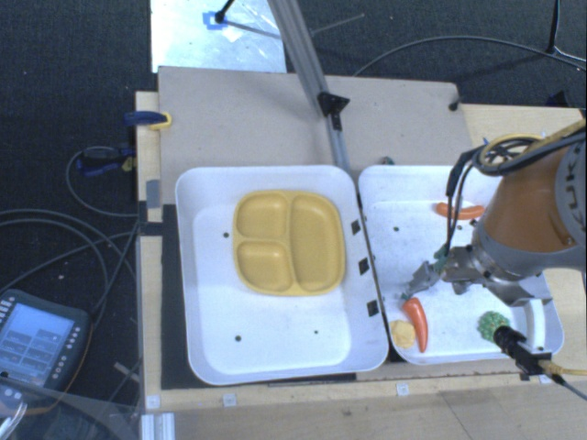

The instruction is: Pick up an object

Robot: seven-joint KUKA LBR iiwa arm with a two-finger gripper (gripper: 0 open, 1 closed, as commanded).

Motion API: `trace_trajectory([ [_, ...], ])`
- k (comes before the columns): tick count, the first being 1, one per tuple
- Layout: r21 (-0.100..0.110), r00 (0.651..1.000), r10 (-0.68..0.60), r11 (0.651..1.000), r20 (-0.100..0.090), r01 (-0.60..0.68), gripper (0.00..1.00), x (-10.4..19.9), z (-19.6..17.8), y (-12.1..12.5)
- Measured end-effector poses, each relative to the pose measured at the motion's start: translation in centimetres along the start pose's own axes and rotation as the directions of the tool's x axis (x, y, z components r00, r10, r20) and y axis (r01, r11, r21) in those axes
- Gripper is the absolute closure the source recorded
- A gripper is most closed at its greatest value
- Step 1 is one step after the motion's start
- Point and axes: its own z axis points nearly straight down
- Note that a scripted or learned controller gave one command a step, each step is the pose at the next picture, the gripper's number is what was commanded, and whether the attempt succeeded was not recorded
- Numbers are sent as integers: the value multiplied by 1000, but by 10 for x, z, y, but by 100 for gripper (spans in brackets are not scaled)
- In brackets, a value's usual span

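Gripper (pixel 417 287) over red pepper (pixel 417 322) (no legible writing anywhere).

A red-orange pepper (pixel 417 323) lies lengthwise near my bin's front-left corner, a yellow piece (pixel 402 334) touching its left.

The arm (pixel 537 209) reaches in from the right edge of the camera view, its broad orange band sitting above a grey wrist section. Black cables loop over the top of the band. Past the wrist the arm narrows and slants down to the left, ending in the gripper (pixel 420 280), whose dark fingertips point left and slightly downward.
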Motion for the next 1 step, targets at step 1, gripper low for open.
trace_trajectory([
  [1, 0, 1000, 0, 1000, 0, 0, 0, 3, 62, 4],
])
